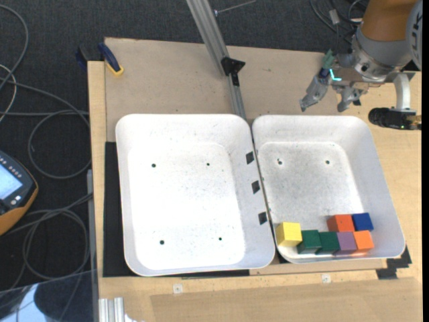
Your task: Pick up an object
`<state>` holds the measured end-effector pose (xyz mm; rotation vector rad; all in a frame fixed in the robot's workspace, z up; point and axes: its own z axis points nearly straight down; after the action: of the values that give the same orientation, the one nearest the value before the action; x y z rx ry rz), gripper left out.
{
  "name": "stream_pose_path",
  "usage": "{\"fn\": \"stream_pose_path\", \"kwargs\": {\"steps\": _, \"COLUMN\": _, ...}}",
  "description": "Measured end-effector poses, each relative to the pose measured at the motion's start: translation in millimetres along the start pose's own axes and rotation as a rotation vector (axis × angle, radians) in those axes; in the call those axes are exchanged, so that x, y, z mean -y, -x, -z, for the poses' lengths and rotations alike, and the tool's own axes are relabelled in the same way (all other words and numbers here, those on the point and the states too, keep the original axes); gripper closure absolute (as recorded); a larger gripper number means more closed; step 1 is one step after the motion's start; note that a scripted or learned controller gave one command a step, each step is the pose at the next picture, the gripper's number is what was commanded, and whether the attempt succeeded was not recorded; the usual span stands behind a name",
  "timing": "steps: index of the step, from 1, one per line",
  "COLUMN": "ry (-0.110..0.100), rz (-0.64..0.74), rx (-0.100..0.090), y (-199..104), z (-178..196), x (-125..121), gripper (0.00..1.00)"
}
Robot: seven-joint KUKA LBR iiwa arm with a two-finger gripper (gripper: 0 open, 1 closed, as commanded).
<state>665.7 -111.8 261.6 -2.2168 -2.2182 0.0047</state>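
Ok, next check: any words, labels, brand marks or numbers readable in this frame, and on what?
No text can be read anywhere.
The handheld pendant at the left edge has a lit screen, too small and blurred to read.
The coloured blocks, both white bins and the gripper show no markings.
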Motion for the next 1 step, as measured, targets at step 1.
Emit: {"fn": "stream_pose_path", "kwargs": {"steps": 1, "ry": 0.004, "rz": 0.001, "rx": 0.002, "y": 0.2, "z": 3.0, "x": -0.7, "gripper": 0.0}}
